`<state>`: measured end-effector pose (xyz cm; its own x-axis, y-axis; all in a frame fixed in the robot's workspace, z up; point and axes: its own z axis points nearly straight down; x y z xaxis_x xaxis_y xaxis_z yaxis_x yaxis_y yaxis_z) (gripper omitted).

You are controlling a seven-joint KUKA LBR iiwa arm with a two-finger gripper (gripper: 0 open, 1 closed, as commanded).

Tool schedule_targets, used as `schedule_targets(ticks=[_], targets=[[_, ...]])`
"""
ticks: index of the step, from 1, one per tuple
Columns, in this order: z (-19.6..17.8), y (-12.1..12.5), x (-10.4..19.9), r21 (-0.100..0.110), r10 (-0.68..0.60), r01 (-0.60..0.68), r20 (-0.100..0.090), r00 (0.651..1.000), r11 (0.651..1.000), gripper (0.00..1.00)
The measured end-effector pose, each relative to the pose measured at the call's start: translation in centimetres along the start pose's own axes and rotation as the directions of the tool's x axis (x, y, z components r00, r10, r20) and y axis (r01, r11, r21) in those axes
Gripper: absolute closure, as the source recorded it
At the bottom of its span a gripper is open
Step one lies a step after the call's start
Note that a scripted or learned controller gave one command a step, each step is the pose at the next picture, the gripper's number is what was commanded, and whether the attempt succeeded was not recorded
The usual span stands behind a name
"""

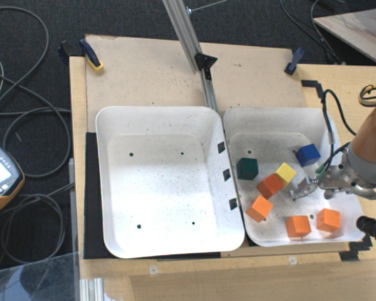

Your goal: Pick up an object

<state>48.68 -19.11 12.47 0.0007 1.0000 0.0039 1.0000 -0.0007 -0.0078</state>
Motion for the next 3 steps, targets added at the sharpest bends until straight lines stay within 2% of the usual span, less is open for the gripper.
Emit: schedule_targets(ticks=[1, 3], targets=[[-1.5, 0.3, 0.0, -0.010, -0.001, 0.001, 0.003, 1.000, 1.000, 1.00], [-12.4, 0.2, 1.7, -0.015, -0.003, 0.003, 0.006, 1.000, 1.000, 1.00]])
